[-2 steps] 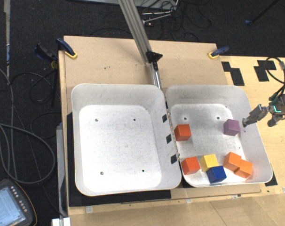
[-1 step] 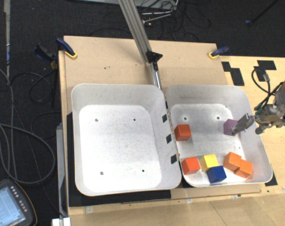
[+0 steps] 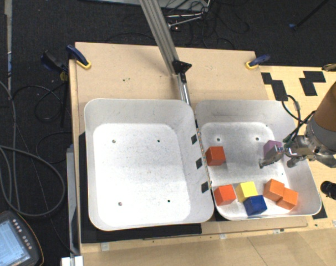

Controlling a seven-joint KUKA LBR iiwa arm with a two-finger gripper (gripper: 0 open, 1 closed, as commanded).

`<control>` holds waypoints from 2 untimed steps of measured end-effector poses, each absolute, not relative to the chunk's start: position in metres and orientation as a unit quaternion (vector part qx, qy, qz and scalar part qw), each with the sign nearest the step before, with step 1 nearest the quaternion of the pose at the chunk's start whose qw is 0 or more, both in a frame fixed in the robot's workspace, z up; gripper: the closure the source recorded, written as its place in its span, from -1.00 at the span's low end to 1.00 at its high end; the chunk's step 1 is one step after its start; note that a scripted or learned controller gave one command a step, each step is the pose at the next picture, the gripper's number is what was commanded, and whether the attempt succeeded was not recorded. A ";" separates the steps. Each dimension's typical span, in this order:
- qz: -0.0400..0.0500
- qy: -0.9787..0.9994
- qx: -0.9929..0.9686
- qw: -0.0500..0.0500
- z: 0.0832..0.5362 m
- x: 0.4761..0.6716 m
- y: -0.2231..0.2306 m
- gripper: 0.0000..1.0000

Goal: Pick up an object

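My gripper reaches in from the right and hangs over the right side of the right bin. A small purple block lies right against its upper tip; whether it is gripped or just beside the gripper I cannot tell. An orange cube sits alone at the bin's left middle. Along the front of that bin lie another orange cube, a yellow cube, a blue cube and two orange blocks touching each other.
The left bin adjoins the right one, with black clips along the shared rim. A slanted metal pole comes down to the bench's back middle. Cables and a tablet lie on the floor at left.
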State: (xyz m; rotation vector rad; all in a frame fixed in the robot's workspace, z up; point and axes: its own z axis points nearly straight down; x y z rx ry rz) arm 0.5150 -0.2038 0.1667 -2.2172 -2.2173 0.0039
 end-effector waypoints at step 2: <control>-0.001 -0.707 -0.707 -0.001 0.136 0.515 -0.200 1.00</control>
